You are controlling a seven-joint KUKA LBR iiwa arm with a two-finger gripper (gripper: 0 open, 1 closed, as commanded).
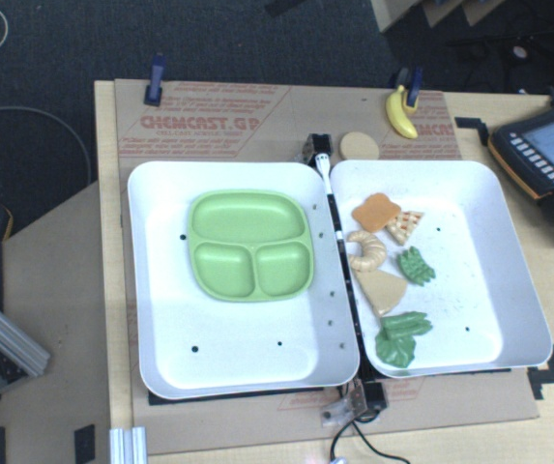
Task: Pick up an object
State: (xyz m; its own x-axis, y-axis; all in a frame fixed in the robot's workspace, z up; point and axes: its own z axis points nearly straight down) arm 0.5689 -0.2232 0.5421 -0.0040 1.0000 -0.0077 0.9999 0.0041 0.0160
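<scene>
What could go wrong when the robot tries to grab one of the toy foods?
The toy foods sit bunched along the right bin's left side: the pretzel touches the tan wedge, so a grab might catch two pieces or knock one away. The green leaf lies close to the bin's lower rim, which could block the hand. Flat pieces like the orange one may slip out.

"CHEMCAST" on brown board [257, 114]
</scene>
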